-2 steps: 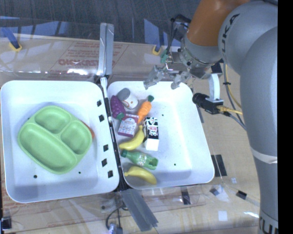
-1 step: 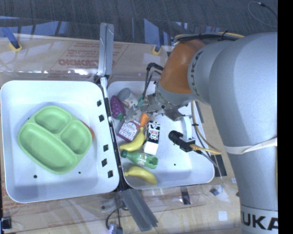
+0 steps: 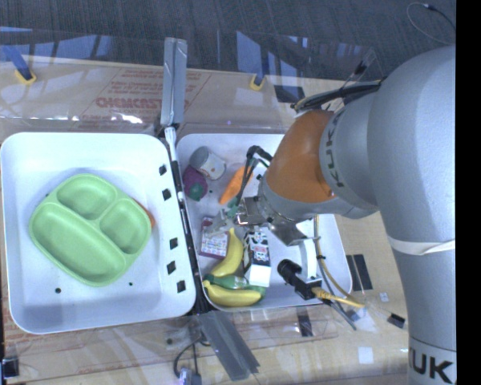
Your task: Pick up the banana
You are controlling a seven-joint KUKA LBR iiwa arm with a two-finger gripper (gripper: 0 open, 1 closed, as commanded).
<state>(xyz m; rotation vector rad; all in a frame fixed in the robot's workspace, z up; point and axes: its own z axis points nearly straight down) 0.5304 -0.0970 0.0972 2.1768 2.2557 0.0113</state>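
Currently gripper [image 3: 242,217] hangs above banana [image 3: 232,257] near right bin's [image 3: 337,243] front edge (finger state: cannot tell)

This is a robotics lab, not anyone's kitchen. A big grey KUKA arm [image 3: 401,159] with an orange band leans over two shallow white bins [image 3: 16,215] on a wooden bench [image 3: 104,351]. Clear plastic sheeting [image 3: 80,95] is taped behind them, loose cables [image 3: 337,95] trail about, and dark carpet [image 3: 224,6] lies beyond.

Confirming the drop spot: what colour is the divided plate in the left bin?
Light green, clearest in the camera view.
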